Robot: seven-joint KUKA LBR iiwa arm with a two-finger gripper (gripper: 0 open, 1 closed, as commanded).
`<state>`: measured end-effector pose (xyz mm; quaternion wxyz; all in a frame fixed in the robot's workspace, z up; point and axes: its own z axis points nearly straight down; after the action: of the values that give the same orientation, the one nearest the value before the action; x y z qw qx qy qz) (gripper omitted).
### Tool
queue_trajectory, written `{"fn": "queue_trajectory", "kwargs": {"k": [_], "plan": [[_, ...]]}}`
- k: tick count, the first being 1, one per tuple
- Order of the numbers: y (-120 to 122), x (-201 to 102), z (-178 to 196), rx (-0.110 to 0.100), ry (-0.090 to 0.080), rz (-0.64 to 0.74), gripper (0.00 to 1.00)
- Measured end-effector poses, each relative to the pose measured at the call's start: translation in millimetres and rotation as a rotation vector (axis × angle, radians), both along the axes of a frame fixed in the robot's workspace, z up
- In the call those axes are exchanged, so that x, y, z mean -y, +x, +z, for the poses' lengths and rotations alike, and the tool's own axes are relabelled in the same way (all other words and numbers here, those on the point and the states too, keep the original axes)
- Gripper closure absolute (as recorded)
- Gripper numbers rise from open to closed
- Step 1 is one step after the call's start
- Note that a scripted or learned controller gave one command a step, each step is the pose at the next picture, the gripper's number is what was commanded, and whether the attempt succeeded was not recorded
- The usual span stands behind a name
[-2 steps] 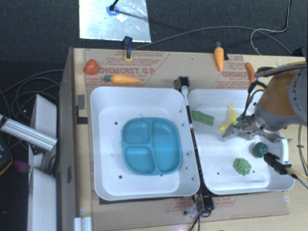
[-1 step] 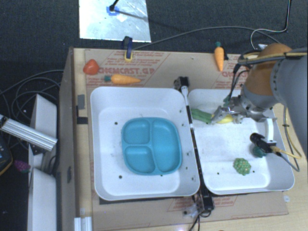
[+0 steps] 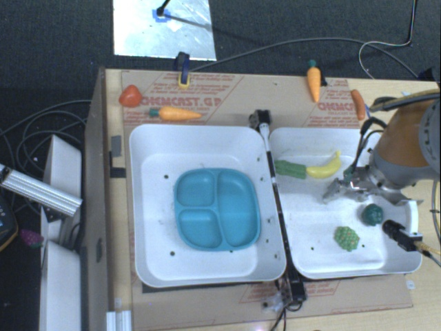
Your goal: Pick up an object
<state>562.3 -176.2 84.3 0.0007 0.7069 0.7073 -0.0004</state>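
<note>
Robotics laboratory test cell. A board-topped table [image 3: 207, 98] stands on dark carpet and carries two white bins [image 3: 155, 143]. Loose cables [image 3: 41, 126] trail left of the table, a reflective floor panel [image 3: 138, 19] lies beyond it, and plastic toy vegetables [image 3: 176, 114] rest along its far edge.
</note>
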Motion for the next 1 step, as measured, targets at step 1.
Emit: {"fn": "queue_trajectory", "kwargs": {"k": [1], "plan": [[65.3, 28.6, 0.8, 0.003, 0.000, 0.003, 0.00]]}}
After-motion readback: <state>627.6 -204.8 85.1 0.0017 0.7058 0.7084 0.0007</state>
